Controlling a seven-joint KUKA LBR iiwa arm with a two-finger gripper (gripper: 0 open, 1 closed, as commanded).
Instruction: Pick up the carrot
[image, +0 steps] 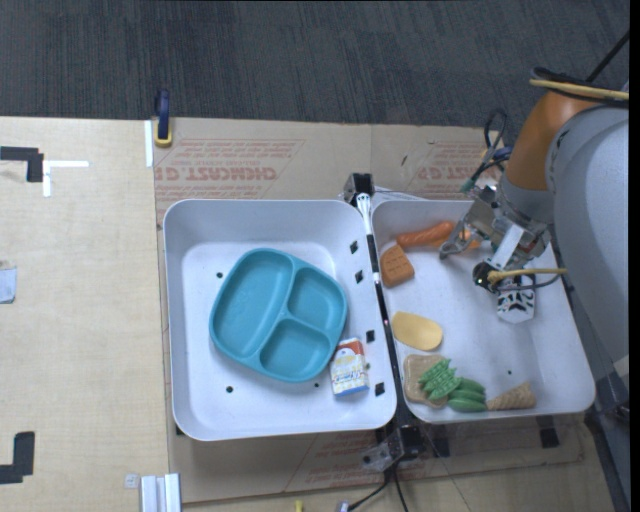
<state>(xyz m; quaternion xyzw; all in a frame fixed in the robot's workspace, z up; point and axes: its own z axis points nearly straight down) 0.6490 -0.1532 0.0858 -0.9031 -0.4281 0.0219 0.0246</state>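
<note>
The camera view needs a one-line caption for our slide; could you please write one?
Gripper poised at the carrot in the right bin, with a blue divided plate in the left bin.

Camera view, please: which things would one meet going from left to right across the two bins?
Blue divided plate → small carton → orange block → yellow piece → carrot → green vegetables → pincer → waffle cone.
</note>
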